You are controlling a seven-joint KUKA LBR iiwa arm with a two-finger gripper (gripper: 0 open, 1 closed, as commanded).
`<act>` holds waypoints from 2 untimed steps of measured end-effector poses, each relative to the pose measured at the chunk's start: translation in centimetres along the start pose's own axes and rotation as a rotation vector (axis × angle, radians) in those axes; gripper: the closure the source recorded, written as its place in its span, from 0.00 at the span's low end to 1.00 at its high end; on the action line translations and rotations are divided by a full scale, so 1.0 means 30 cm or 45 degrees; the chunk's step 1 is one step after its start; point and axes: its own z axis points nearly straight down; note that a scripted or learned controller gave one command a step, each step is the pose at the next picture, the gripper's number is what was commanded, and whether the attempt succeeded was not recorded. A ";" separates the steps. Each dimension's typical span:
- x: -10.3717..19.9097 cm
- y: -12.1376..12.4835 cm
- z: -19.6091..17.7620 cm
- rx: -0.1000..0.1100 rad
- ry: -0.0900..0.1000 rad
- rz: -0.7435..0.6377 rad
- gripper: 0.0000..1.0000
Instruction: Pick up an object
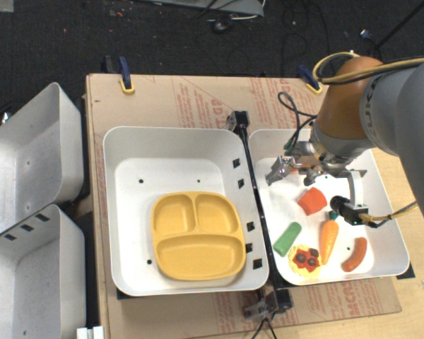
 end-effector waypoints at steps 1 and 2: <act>0.002 0.000 0.097 -0.005 -0.001 0.000 0.00; 0.001 0.001 0.059 -0.007 -0.001 0.001 1.00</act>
